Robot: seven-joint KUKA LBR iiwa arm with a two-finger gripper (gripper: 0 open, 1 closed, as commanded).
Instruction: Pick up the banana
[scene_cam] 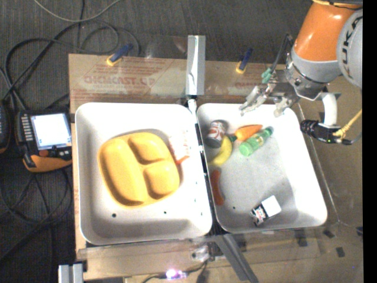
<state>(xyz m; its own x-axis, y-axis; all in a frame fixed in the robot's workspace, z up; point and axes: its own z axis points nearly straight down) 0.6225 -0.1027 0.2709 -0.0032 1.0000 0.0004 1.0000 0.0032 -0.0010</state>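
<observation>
Fruit first: the curved yellow banana (pixel 223 151) lies in the right-hand shallow white bin (pixel 294 181), near its left wall, touching a small silver and red can (pixel 215 132) above it and just beside an orange carrot (pixel 248 132); a green plastic bottle (pixel 255 141) lies tilted to its right, close below the carrot; a long reddish-brown sausage-shaped piece (pixel 217 187) rests along the left wall below the banana; a small white and black box (pixel 266 209) sits well apart, toward the bin's near edge. The two-finger gripper (pixel 266 101) hangs over the far rim of the right bin, above and to the right of the banana, apart from it; its slim metal fingers stand spread with nothing between them. The left-hand shallow white bin (pixel 94 217) holds a yellow three-compartment plastic tray (pixel 139 167); a small white and red piece (pixel 181 148) lies at the tray's right edge.
</observation>
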